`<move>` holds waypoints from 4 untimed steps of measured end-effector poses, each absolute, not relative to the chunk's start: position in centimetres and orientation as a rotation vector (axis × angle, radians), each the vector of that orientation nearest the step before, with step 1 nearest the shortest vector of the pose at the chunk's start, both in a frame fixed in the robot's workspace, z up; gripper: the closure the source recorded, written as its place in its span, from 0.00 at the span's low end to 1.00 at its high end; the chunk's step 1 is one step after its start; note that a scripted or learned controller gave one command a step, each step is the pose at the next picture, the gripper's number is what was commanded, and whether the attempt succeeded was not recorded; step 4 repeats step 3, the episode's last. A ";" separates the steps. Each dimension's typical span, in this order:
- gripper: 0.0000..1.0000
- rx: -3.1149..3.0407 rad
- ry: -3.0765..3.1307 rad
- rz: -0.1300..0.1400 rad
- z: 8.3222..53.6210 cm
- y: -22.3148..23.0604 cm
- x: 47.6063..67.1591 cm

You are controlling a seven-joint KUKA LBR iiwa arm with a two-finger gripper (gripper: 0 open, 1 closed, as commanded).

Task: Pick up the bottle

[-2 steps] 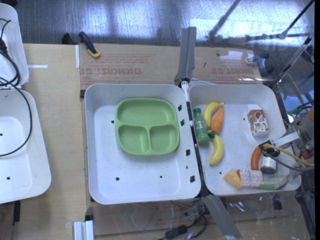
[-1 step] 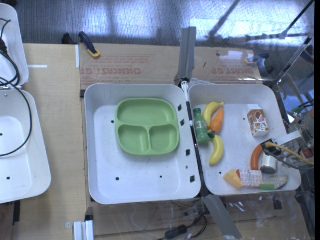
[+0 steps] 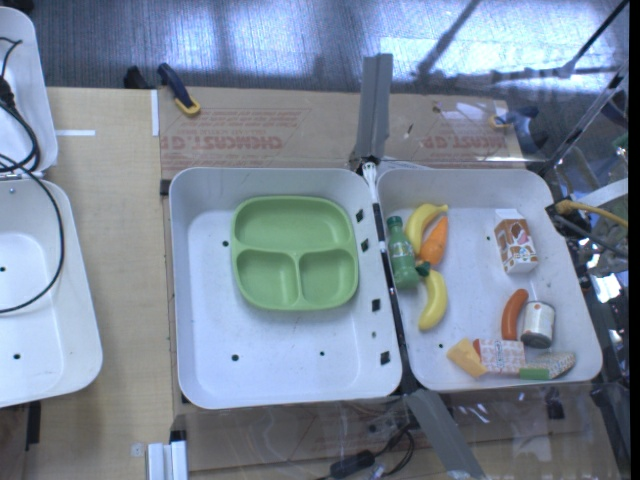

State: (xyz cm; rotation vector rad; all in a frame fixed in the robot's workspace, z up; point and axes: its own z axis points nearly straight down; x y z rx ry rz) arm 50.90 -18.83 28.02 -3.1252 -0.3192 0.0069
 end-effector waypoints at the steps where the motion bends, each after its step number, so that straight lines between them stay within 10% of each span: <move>1: 1.00 -3.124 -0.320 0.008 27.4 -13.5 47.9; 2: 1.00 -3.124 -0.313 0.009 20.8 -22.3 47.6; 4: 1.00 -3.125 -0.319 0.007 28.8 -22.2 48.6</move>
